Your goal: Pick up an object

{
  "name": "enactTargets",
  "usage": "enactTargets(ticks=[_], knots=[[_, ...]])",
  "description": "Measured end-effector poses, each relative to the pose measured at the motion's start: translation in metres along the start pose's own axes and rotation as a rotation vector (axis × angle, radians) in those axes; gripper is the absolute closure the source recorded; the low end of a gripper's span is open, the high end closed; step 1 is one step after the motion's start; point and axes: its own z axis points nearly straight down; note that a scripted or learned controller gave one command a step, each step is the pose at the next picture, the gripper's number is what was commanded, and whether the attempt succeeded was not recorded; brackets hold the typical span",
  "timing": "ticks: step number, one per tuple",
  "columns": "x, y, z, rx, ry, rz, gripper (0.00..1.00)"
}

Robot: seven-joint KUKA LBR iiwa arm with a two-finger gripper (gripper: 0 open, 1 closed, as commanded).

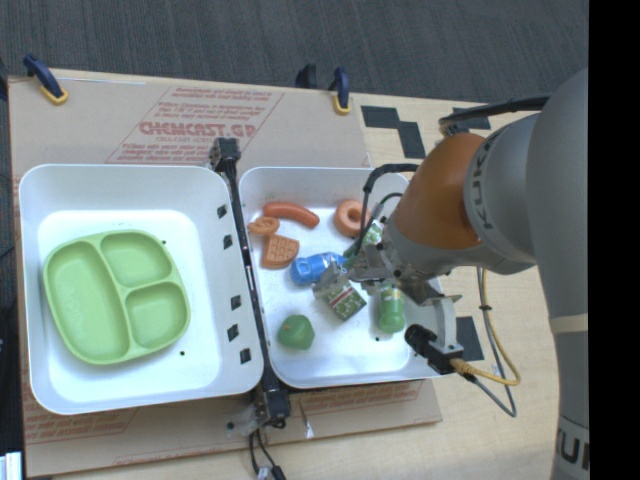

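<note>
Jaws (362, 268) low in right bin (330, 363), spread not discernible. Green box (341, 299) just beneath, blue packet (316, 267) and green bottle (390, 311) touching beside it. Risk: crowding, glancing or double pickup.

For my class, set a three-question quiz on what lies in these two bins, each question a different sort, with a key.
1. True or false: the green divided tray lies in the right bin.
2. Which item lies nearest the right bin's front-left corner? A) sausage B) green round piece C) doughnut
3. Fill in: the hand is over the ____ bin.

Key: 1 false; 2 B; 3 right.
</note>
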Motion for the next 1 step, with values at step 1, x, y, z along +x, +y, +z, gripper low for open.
enactTargets(ticks=[1], knots=[[-0.0002,0.0018,-0.0116,-0.003,-0.002,-0.006,1.00]])
